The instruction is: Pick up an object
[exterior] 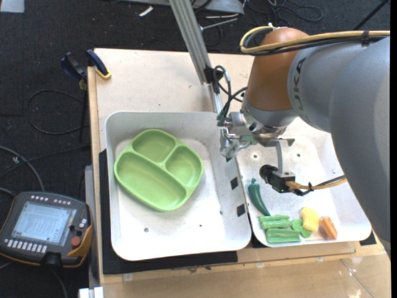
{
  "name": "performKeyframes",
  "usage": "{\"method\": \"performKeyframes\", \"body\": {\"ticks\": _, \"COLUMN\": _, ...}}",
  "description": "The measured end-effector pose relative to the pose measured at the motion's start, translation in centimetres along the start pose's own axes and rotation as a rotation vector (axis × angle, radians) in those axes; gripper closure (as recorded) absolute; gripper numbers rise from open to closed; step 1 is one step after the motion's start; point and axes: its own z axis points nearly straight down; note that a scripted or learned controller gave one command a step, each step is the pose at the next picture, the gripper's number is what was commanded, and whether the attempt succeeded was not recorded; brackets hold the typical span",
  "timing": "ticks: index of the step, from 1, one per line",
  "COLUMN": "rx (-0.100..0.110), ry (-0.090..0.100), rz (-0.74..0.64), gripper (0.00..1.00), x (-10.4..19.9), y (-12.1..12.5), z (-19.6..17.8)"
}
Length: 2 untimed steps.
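Nearest the camera, off the bench's left corner, a teach pendant [43, 227] with a lit screen is seen lying on the dark floor. In the near corner of the right bin [347, 182] a small cluster of toy foods is gathered: a bundle of green beans [279, 228], a yellow piece [309, 219] just beside its right end, and an orange piece [327, 227] touching the yellow one. A green chilli pepper [255, 194] is laid just behind the beans, pointing away from the camera, apart from the bundle. The left bin [118, 129] is occupied by a light green divided plate [159, 168], set flat and turned at an angle. Above the wall shared by the two bins, the gripper [232, 143] is held, well clear of the toy foods; nothing is seen in its grasp, and whether it is spread or pressed together cannot be told. The grey arm [347, 85] with its orange band is stretched in from the right over the right bin. Farther back, a slanted aluminium post [192, 36] is seen above the bench, and a blue and yellow clamp [93, 64] is fixed at the bench's far left corner.
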Motion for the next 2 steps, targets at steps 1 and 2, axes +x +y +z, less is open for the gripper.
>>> {"method": "performKeyframes", "body": {"ticks": 1, "rx": -0.006, "ry": 0.000, "rz": 0.005, "gripper": 0.00, "x": -0.2, "y": 0.1, "z": -0.5}}
{"method": "performKeyframes", "body": {"ticks": 2, "rx": -0.009, "ry": -0.003, "rz": 0.013, "gripper": 0.00, "x": -7.2, "y": -1.7, "z": -3.4}}
